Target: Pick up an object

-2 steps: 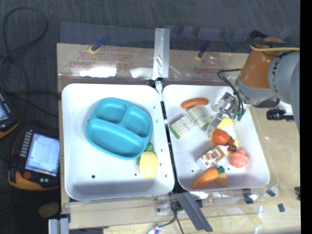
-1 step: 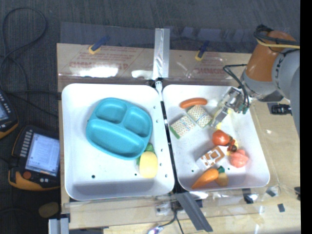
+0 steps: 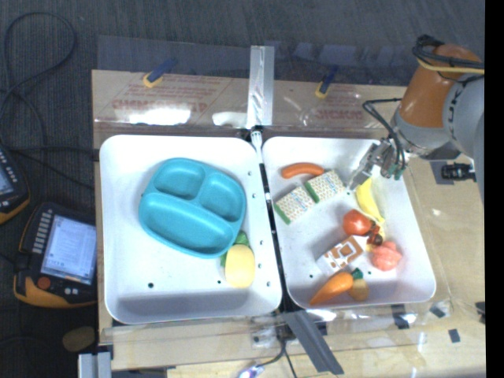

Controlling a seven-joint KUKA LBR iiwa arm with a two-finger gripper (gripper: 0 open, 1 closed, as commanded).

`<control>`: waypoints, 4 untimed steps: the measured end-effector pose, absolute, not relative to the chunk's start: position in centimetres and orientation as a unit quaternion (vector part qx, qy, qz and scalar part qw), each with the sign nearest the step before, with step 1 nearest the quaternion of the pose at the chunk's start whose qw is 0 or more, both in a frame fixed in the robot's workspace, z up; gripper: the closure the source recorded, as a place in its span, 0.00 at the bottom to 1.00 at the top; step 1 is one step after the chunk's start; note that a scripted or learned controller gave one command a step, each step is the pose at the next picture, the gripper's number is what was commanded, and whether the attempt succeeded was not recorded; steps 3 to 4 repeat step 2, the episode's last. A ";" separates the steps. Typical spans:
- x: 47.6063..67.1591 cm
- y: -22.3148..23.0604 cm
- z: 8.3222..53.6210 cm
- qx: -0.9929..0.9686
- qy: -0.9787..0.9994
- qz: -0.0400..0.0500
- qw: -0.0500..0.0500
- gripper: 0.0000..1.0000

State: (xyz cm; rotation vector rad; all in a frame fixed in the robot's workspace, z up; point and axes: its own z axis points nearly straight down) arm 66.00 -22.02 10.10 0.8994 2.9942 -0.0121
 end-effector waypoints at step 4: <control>57.5 -22.4 36.1 0.440 0.898 -0.001 0.001 1.00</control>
